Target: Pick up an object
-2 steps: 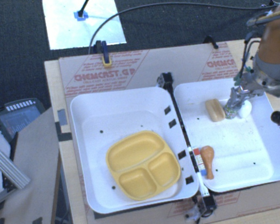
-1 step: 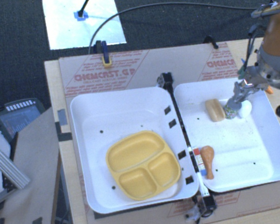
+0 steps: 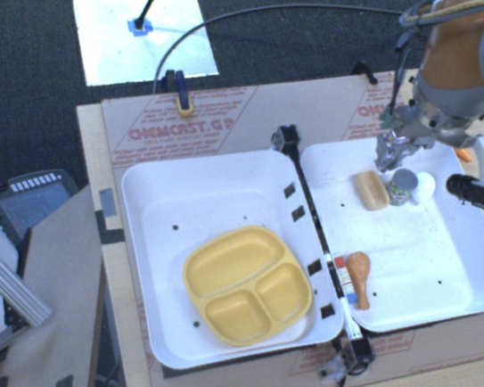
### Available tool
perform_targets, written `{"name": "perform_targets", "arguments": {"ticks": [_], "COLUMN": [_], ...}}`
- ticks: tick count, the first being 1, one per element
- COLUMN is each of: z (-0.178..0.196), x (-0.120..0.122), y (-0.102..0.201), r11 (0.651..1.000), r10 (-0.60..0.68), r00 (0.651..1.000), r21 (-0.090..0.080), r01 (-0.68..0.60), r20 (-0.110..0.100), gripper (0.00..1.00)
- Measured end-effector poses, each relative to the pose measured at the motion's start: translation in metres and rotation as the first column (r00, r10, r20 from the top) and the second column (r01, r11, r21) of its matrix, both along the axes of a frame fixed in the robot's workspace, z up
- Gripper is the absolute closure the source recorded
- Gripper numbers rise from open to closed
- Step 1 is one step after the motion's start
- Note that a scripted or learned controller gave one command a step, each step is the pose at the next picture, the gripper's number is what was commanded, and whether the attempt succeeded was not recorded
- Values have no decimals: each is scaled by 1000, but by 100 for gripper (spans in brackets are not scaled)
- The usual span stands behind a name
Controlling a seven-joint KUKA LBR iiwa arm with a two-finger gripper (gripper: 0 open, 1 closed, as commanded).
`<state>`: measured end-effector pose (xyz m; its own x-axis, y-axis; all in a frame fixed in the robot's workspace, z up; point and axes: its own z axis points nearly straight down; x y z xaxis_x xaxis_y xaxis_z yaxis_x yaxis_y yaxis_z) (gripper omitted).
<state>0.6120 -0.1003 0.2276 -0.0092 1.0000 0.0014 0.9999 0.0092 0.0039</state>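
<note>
Though beside pincer [image 3: 392, 159], bread roll [image 3: 370, 190] lengthwise near-vertical.

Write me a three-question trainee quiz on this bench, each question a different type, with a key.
1. True or false: the yellow divided tray lies in the right bin.
2. Multiple choice: which item lies closest to the divider between the two bins? A) tan bread-like piece B) drumstick toy C) small grey can
3. Fill in: the claw is above the ___ bin, near its far edge.

Key: 1. False, it lies in the left bin. 2. B. 3. right.
</note>
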Motion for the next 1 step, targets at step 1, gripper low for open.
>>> {"name": "perform_targets", "arguments": {"ticks": [1], "z": [-8], "x": [4], "y": [59], "r11": [1000], "r10": [1], "r00": [1000], "r21": [1], "r01": [-1], "r20": [-2], "gripper": [100]}}
